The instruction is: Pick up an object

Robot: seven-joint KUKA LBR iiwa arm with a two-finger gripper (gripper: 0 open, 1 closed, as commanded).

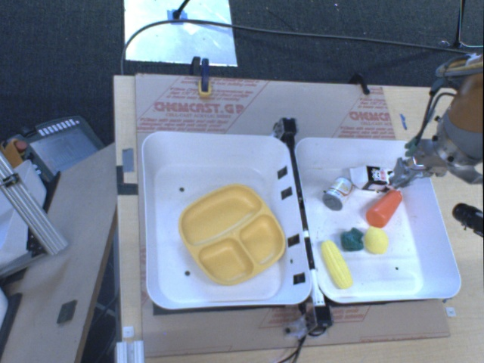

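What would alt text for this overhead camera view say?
A grey robot arm's gripper hovers at the far edge of the right white bin, above an orange carrot, a small can, toy corn, a lemon and a teal piece. The left bin holds a yellow divided tray.

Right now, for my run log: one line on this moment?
gripper above carrot | right bin | nothing seen held | tray left bin

You could not tell how the claw [401, 174] stood at the right of the frame: its tips were small and blurred. The arm [463, 131] was cut off by the right edge. The small black-and-white packet [376, 177] beside it was too small to read.
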